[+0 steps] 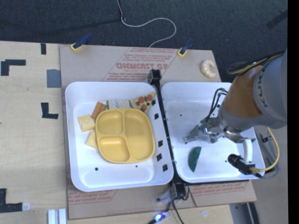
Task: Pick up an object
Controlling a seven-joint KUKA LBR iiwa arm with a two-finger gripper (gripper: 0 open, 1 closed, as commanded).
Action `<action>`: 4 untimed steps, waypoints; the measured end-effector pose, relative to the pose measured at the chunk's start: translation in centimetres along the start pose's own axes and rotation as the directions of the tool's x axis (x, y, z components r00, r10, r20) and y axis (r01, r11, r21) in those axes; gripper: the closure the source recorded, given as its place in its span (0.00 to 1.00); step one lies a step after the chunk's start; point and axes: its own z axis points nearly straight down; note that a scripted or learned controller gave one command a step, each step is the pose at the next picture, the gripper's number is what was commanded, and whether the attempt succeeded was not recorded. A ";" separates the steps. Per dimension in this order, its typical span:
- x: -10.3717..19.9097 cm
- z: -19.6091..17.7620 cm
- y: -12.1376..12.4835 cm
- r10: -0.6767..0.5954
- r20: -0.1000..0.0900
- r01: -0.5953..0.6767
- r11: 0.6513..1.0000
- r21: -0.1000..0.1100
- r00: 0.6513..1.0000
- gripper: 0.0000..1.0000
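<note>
The grey arm's metal two-finger jaws hang low in the right shallow white bin; whether they are released or clenched, I cannot tell. A small dark green curved piece lies on that bin's floor just below them, apart. The left white bin holds a yellow divided plastic plate.
</note>
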 end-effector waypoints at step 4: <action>-0.1 -12.0 0.6 -0.002 0.002 0.002 1.000 -0.011 1.000 1.00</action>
